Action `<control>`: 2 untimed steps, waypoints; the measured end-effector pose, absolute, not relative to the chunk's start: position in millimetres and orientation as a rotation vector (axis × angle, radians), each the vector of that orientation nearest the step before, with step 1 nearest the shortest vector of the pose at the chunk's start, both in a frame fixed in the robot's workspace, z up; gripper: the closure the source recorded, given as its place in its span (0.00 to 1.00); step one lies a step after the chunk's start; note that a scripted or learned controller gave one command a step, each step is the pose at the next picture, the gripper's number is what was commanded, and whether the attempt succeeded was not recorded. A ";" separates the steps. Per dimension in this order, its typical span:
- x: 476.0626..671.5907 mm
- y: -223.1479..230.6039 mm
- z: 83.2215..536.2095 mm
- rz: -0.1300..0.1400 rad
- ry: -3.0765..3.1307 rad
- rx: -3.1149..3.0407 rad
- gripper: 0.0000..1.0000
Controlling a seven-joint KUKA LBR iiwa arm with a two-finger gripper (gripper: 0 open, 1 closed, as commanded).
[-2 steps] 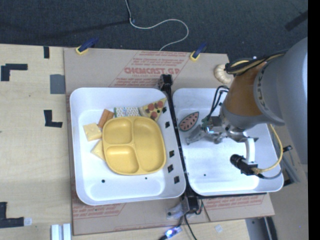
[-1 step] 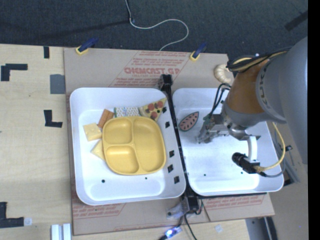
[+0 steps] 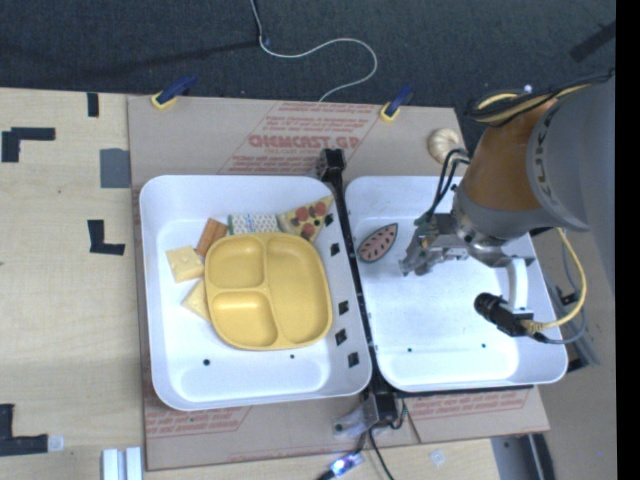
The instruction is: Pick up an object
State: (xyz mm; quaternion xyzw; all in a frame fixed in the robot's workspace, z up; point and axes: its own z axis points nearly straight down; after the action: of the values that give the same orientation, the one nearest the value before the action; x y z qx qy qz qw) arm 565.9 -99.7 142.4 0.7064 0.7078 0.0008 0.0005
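Fingers in rt bin — can't tell if apart — near leaf-shaped piece.

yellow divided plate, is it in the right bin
No, the yellow divided plate lies in the left bin, over small toy food pieces.

— What colours are in the left bin?

— It's white, and holds a yellow divided plate, pale yellow cracker squares, an orange-brown piece and a strip dotted in white and green.

— And the right bin?

— White too, with a brownish-red leaf-shaped piece with dark stripes.

— The rest?

— Brown cardboard with red lettering, blue clips, a pale wood bench with black marks, and a grey arm with an orange band.
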 end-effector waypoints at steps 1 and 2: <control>570.1 -107.4 201.2 0.003 2.220 2.218 1.00; 570.6 -106.9 225.5 0.001 2.223 2.219 1.00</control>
State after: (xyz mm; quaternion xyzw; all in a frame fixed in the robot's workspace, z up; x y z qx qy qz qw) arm 570.6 -106.9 225.5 0.7065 0.7077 0.0003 0.0003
